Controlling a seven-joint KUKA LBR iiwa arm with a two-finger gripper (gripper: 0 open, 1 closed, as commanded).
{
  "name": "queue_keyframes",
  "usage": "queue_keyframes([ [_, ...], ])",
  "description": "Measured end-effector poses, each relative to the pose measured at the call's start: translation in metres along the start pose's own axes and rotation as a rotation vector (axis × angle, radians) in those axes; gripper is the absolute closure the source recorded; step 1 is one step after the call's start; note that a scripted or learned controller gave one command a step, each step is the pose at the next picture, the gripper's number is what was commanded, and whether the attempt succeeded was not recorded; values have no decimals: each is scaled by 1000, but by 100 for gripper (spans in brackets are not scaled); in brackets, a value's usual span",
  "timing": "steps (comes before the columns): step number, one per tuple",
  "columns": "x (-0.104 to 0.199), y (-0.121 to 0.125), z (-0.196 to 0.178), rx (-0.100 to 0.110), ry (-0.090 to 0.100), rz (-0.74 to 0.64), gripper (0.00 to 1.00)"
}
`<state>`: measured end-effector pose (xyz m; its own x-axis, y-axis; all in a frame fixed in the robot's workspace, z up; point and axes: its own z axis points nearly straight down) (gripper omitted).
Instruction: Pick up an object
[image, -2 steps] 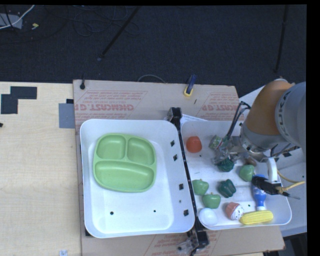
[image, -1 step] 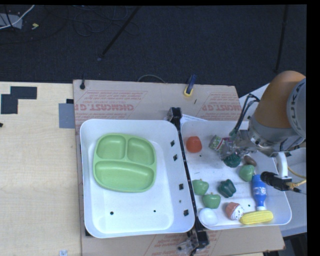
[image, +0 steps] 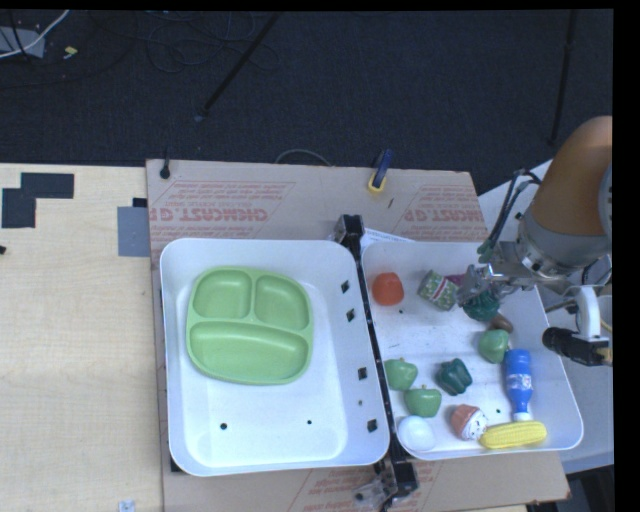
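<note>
The right bin (image: 560, 345) holds several small objects. At its back lie an orange-red tomato (image: 388, 289) and a green and red packet (image: 437, 290). A dark green object (image: 484, 305) sits directly under my gripper (image: 484, 288), which hangs low over the bin's back right part. I cannot see whether it touches that object. Toward the front are a light green apple (image: 493, 345), a blue bottle (image: 517, 380), a dark green pepper (image: 454, 375), two light green pieces (image: 400, 374) (image: 423, 401), a white egg (image: 416, 432), a red and white piece (image: 465, 420) and a yellow corn cob (image: 513, 434).
The left bin (image: 190, 420) holds a light green divided plate (image: 250, 325). A black divider (image: 362, 320) runs between the bins. The arm's orange band (image: 578, 180) and grey wrist reach in over the right bin's right rim. Brown cardboard (image: 260, 205) lies behind the bins.
</note>
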<state>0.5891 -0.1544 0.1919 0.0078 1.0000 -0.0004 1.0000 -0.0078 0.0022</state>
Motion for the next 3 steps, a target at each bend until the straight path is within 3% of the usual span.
queue_keyframes([
  [1, -1, 1, -38, 0, 0, -7, 100],
  [3, 107, -3, -52, 5, 3, -13, 100],
])
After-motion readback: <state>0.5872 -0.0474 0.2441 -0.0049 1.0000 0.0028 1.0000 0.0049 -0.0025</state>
